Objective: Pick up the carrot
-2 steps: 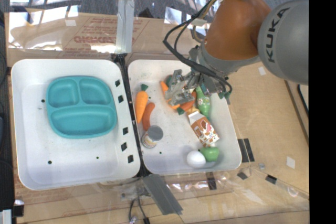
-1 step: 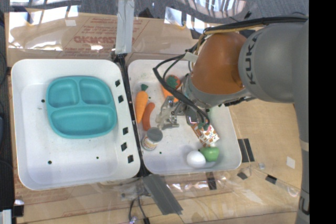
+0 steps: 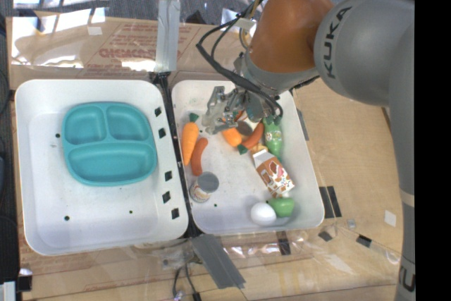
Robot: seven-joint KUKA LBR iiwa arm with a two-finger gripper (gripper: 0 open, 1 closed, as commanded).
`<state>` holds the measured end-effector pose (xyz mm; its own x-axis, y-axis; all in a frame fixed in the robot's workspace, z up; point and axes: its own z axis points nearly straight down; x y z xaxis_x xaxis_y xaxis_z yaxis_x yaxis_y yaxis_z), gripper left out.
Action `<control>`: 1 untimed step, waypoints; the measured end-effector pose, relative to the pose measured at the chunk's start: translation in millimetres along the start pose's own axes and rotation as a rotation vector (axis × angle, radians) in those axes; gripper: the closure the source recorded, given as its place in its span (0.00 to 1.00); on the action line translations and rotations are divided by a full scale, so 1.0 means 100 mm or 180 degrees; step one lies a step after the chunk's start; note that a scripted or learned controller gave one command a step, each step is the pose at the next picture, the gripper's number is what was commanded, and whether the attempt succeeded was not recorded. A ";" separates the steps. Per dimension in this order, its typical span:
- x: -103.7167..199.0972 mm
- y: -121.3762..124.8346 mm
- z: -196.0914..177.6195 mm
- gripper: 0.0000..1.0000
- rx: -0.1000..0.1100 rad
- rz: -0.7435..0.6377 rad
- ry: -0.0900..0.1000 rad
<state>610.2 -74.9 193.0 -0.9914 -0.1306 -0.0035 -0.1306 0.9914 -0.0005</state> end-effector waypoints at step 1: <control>0.41 -0.20 -0.26 1.00 -0.0002 -0.1498 0.0009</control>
<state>571.7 -99.7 218.8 -0.8244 -0.5660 -0.0003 -0.5660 0.8244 -0.0007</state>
